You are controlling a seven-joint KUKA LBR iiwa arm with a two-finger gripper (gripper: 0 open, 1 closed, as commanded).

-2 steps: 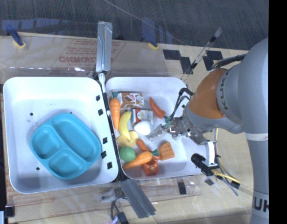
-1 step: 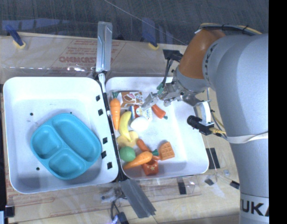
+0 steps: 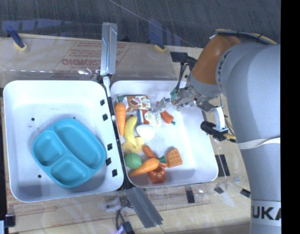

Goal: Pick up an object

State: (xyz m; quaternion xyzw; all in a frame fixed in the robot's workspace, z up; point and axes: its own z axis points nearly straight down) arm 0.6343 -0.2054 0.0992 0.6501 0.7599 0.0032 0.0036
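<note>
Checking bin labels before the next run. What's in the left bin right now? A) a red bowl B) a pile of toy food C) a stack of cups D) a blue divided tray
D: the blue divided tray lies alone in the left bin, while the toy food, such as the banana and carrot, sits in the right bin.

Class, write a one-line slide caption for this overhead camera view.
KUKA arm reaches into the right bin of toy food; blue divided plate lies in the left bin.
</note>
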